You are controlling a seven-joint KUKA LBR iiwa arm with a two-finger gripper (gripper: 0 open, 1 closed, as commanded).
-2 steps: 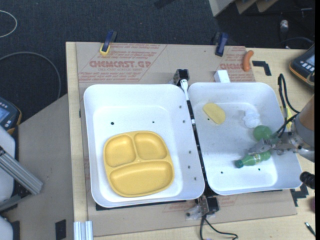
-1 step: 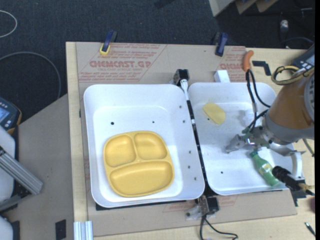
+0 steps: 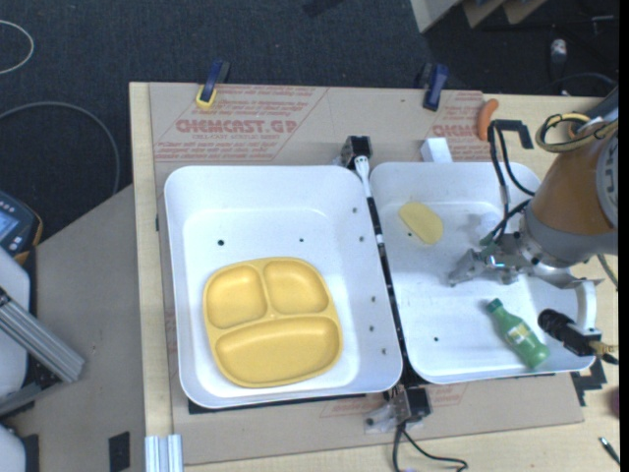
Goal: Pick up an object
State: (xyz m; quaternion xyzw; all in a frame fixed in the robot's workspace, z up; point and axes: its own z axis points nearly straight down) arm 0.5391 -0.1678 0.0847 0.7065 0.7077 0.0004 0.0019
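Green bottle (image 3: 517,333): we see it lying at five o'clock in the right bin (image 3: 432,352), not yet lifted.
Pincer (image 3: 472,268): above the bin floor; we cannot tell its state.

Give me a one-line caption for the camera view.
Gripper low in the right bin between a yellow piece and a green bottle; yellow divided tray in the left bin.

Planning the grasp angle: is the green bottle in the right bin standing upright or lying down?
Lying down. The green bottle rests on its side on the right bin floor, cap toward upper left, base toward the bin's lower right corner.
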